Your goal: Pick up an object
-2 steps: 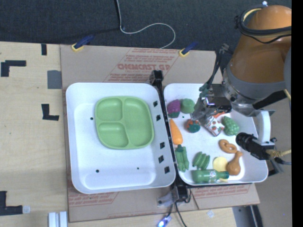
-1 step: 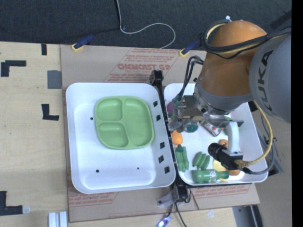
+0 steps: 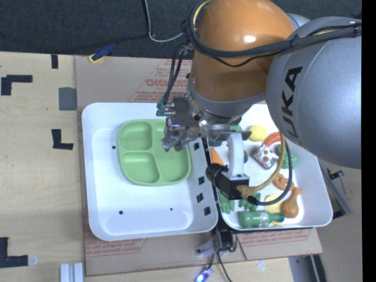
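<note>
Main risk, as I judge it: the gripper point(image 3: 176, 133) sits over the upper right rim of the green divided plate point(image 3: 144, 157), a wide, shallow, smooth piece. A close on that thin edge may slip off, or tilt the plate against the wall of the left bin point(image 3: 135, 222). I cannot tell whether the gripper is spread or pressed together, nor whether it touches the rim. The plate lies flat in the left bin, mostly toward the view's left of the gripper. Smaller toys, among them a green bottle point(image 3: 258, 218), crowd the right bin point(image 3: 322, 213).

grey arm point(image 3: 329, 98), glossy orange band point(image 3: 241, 40), black cables point(image 3: 235, 54).
</note>
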`<action>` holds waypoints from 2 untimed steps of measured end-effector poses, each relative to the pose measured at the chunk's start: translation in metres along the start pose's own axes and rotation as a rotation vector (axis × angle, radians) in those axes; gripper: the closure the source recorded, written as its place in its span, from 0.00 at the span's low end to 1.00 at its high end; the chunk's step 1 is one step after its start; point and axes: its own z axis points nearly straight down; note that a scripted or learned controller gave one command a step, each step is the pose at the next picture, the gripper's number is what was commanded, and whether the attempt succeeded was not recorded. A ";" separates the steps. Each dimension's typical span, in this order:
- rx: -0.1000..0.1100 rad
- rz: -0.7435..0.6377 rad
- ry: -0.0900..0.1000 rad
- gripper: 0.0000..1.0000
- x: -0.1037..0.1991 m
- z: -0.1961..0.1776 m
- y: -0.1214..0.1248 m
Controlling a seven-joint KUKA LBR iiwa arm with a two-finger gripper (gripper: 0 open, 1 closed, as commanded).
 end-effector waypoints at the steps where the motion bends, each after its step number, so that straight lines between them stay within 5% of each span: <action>1: 0.007 0.019 -0.004 1.00 -0.083 -0.003 -0.001; 2: 0.014 0.019 -0.005 1.00 -0.142 0.069 -0.002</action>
